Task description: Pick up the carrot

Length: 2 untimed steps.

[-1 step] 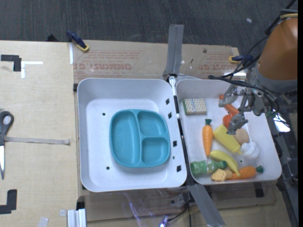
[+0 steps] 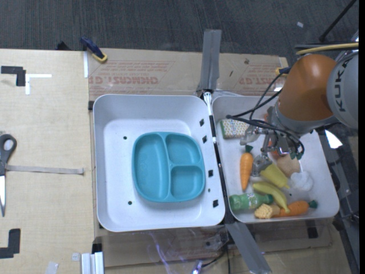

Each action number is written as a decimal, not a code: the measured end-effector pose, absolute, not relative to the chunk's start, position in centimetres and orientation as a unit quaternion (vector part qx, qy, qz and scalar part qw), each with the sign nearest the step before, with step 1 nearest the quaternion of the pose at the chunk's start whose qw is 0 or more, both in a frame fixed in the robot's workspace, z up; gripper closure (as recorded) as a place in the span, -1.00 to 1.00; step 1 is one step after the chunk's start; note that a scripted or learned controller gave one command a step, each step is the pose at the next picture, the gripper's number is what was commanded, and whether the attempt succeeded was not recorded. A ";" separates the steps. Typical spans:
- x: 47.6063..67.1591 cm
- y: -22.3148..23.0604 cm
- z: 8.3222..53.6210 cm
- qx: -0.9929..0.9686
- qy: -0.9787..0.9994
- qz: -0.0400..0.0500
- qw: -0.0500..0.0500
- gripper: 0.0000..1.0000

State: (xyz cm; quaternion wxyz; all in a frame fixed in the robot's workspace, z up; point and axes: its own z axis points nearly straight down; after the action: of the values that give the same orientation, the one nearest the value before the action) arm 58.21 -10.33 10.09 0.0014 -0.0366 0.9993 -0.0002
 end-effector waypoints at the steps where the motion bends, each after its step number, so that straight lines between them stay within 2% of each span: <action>1: 56.7 -9.4 9.3 -0.020 1.000 0.000 0.002 -1.00; 2: 56.9 -9.3 10.3 -0.021 1.000 -0.001 0.005 1.00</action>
State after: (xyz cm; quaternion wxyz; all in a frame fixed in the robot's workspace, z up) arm 56.93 -9.33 10.29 0.0045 -0.0207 0.9998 -0.0008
